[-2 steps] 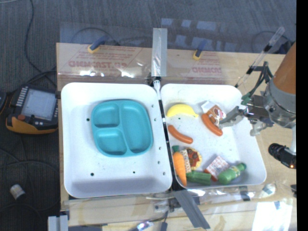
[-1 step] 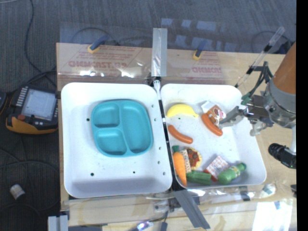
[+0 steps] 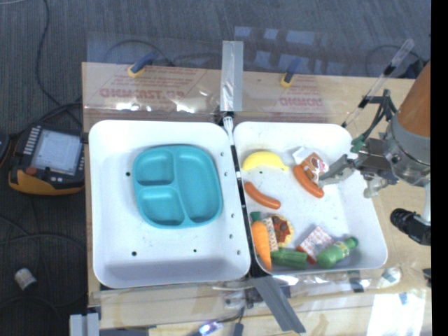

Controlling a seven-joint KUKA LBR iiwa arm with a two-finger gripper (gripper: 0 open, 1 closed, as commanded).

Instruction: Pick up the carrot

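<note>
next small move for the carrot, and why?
Probably swing the gripper toward the near-left corner of the right bin. The carrot lies there by the divider, untouched, while the gripper sits near the far-right side beside a sausage.

Here we are in a robotics lab, no doubt about it: a plywood bench [image 3: 175, 89] sits on dark grey office carpet [image 3: 42, 61], loose cables trailing across it. Left of the bench lies a teach pendant [image 3: 47, 161], screen lit. Two white bins [image 3: 168, 257] sit on the bench, and the grey arm [image 3: 413, 138] reaches in at its right.
</note>
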